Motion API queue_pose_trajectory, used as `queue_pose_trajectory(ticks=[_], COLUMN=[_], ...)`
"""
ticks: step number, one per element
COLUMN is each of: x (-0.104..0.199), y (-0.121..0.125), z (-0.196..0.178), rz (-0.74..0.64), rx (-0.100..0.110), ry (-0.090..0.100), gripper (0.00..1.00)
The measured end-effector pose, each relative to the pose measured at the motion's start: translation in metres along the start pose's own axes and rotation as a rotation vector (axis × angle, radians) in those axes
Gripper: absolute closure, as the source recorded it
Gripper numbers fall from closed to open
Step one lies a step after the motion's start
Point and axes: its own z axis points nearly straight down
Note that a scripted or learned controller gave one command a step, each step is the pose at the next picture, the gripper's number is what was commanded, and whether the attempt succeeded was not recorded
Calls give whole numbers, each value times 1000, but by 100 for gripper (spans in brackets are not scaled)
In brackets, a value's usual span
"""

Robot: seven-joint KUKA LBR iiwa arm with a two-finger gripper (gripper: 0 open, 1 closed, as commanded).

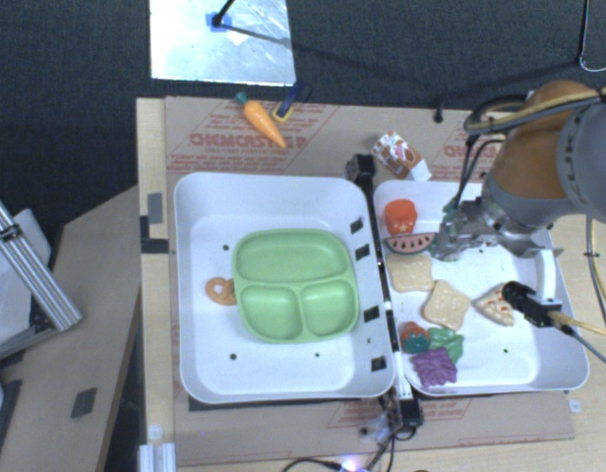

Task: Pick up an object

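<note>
Purple ruffled leaves lay at the near edge of the right-hand bin, one of two shallow white plastic bins, while the left bin held one glossy green three-compartment tray and one small tan pretzel touching its left side. Among the right bin's toy foods (two pale bread slices, one watermelon wedge, one pizza piece) the metal gripper hovered beside the wedge; whether it was clenched or released, I could not tell.

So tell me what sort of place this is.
Probably a robotics lab test bench: two white bins sit on a cardboard-lined surface, toy food such as a carrot lies about, and the arm's end effector reaches into the right bin.
</note>
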Motion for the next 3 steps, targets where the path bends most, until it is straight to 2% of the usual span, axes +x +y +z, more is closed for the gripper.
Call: queue_pose_trajectory(ticks=[1, 2, 3], x=[3, 3, 46], y=[1, 2, 7], z=[-64, -66, -67], rz=[0, -1, -4], rx=[-2, 3, 3], ry=[0, 0, 2], gripper=[100, 100, 100])
